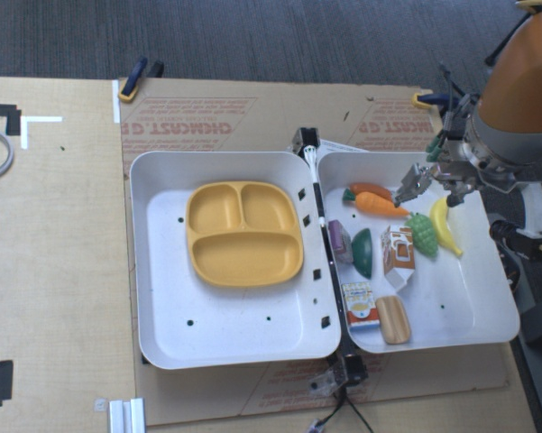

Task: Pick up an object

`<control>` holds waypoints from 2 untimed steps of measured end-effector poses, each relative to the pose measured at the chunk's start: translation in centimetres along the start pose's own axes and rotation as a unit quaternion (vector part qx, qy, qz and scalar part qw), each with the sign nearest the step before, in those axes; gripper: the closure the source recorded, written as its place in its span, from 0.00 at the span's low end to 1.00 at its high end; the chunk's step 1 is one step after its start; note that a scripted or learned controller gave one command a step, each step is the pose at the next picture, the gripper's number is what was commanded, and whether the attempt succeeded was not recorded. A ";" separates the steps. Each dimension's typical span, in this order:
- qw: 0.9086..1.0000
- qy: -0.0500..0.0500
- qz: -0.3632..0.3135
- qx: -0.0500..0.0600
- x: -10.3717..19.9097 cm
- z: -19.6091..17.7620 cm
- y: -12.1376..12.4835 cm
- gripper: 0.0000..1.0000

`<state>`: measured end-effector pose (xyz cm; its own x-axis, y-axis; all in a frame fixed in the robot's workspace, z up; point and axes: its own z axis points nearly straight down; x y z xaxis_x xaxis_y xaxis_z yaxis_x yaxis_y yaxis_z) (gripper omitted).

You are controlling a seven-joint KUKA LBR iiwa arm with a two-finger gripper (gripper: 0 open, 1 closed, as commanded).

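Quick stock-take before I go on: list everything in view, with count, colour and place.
Bins: 2, white, side by side on the bench.
Divided plate: 1, yellow, left bin.
Carrot: 1, orange, right bin, top.
Banana: 1, yellow, right bin, right side.
Leafy green toy: 1, beside banana.
Carton: 1, brown-white, right bin centre.
Dark green piece: 1, left of carton.
Purple piece: 1, by divider.
Bread piece: 1, tan, bottom.
Gripper: 1, grey, above carrot.

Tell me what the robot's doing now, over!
Gripper low in right bin, over carrot. Nothing seen held. Broccoli and banana close beside.
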<state>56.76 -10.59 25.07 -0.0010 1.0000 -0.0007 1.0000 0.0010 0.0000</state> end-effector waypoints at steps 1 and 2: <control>0.998 0.000 -0.067 0.000 0.8 10.5 -3.9 0.00; 0.997 0.000 -0.079 0.000 -0.6 15.8 -3.9 0.00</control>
<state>52.90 -11.19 9.23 -0.1581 0.9874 0.0001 0.9874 0.1581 0.0000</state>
